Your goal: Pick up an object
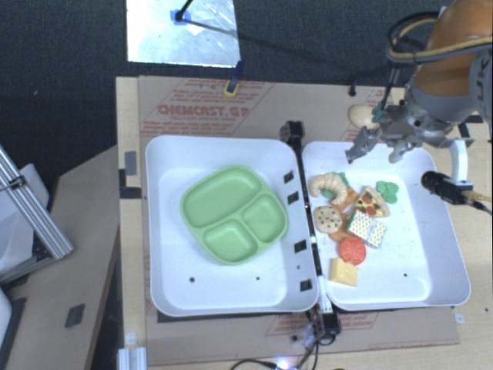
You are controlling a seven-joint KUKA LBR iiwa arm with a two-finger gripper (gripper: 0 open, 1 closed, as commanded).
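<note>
Small toy foods lie clustered in the right bin [431,276]: a croissant [330,183], a cookie [327,220], a pizza slice [370,203], a green piece [387,190], a checkered cracker [366,229], a tomato [353,250] and a cheese wedge [344,272]. My gripper [379,149] hangs over the bin's back edge, above and to the right of the croissant. Its two fingers are spread apart with nothing between them.
The left bin [166,284] holds a green divided plate [233,213]. A black divider [304,214] with clips runs between the bins. A beige round object [360,116] lies on the bench behind the right bin. A black cylinder [443,186] juts in at the right.
</note>
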